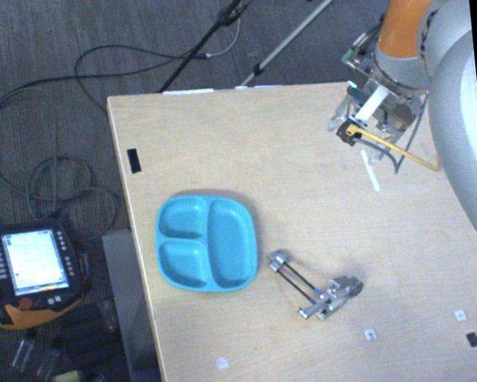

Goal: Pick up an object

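A blue tray (207, 242) is seen left of centre on the table (301, 137); a metal tool (315, 286) lies just beside it, right. The gripper (372, 172) is noted upper right, well apart, jaw opening indeterminate, nothing seen held

No legible text — pendant screen (34, 260) unreadable

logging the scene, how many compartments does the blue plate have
3. The blue divided plate has two smaller compartments stacked on its left side, one above the other, and one large compartment filling its right side. Nothing covers the plate.
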Controlling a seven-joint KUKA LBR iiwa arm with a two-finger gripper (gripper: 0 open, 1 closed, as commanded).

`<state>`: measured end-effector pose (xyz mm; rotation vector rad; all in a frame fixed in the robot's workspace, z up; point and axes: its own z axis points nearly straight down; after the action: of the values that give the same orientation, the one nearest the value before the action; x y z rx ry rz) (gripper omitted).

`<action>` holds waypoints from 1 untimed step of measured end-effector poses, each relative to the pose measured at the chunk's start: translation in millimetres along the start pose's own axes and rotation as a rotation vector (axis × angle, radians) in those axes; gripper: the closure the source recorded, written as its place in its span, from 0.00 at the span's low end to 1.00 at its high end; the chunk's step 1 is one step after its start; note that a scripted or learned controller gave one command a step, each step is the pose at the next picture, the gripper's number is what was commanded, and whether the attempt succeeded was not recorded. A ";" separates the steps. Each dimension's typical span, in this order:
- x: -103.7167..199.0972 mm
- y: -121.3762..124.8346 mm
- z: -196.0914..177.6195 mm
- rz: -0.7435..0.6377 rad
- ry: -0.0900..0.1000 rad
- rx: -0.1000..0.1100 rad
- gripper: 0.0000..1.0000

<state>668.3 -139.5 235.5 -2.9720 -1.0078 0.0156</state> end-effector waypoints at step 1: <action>-0.6 0.5 -4.4 0.000 -0.011 0.001 1.00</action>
<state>668.1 -140.3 239.8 -2.9739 -1.0088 0.0333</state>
